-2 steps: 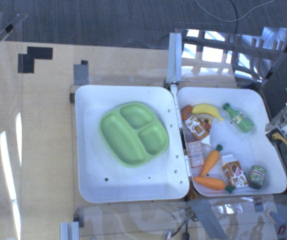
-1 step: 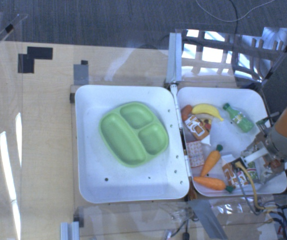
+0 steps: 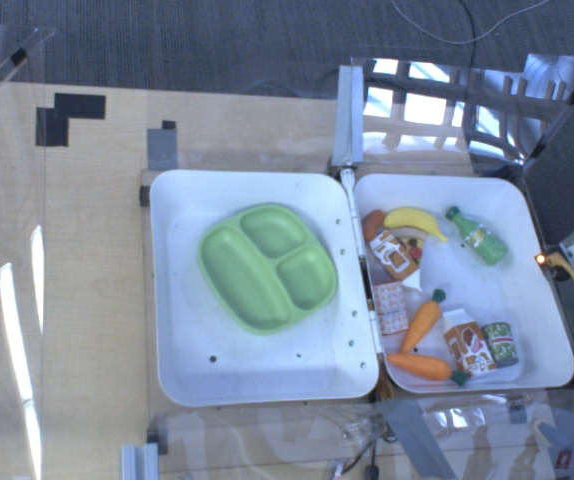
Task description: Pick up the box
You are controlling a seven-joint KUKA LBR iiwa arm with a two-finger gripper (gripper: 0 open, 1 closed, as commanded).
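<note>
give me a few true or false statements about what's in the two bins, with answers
1. The green divided plate lies in the left bin. True.
2. The banana sits on the green divided plate. False: it lies in the right bin, near the back.
3. Two carrots lie in the right bin. True.
4. The green bottle stands upright. False: it lies on its side.
5. The small box lies by the divider between the bins. True.

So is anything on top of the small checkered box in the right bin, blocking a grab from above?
Nothing visible lies on the small checkered box. A carrot crowds its right side, and a brown carton sits close behind it.
</note>
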